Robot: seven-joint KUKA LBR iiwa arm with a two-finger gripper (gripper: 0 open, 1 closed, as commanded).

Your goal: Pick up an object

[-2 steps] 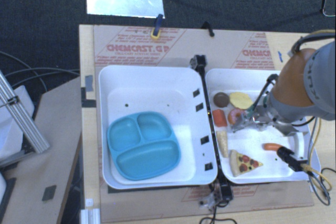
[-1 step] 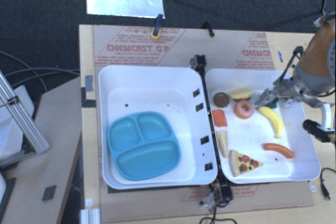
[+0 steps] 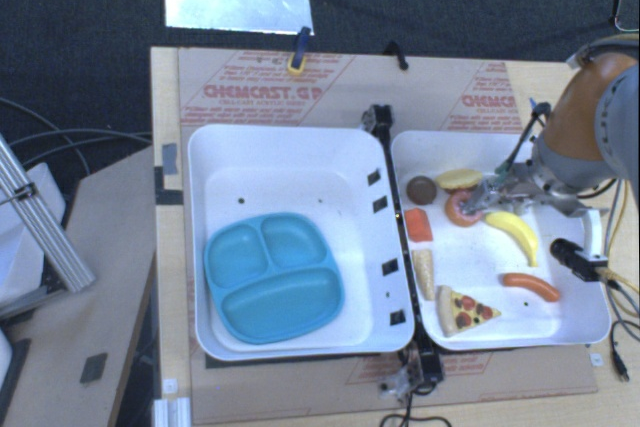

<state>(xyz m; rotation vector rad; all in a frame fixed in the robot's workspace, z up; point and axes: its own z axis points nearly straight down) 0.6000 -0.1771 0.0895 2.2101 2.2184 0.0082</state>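
The right bin (image 3: 590,315) holds several toy foods. A brown ball (image 3: 422,189) and a pale yellow bun-like piece (image 3: 459,179) lie at its back left, with a red ring (image 3: 461,209) just in front of them. My gripper (image 3: 490,196) is low in the bin, at the right edge of the red ring and just behind a banana (image 3: 515,233). Nothing is visibly lifted. Nearer the front lie an orange-red block (image 3: 419,225), a beige cone-like piece (image 3: 425,272), a pizza slice (image 3: 465,309) and a red sausage (image 3: 530,286).
The left bin (image 3: 230,150) holds a blue divided plate (image 3: 272,275). A black divider with clips (image 3: 390,215) runs between the bins. The arm's grey and orange body (image 3: 590,120) hangs over the right bin's back right corner.
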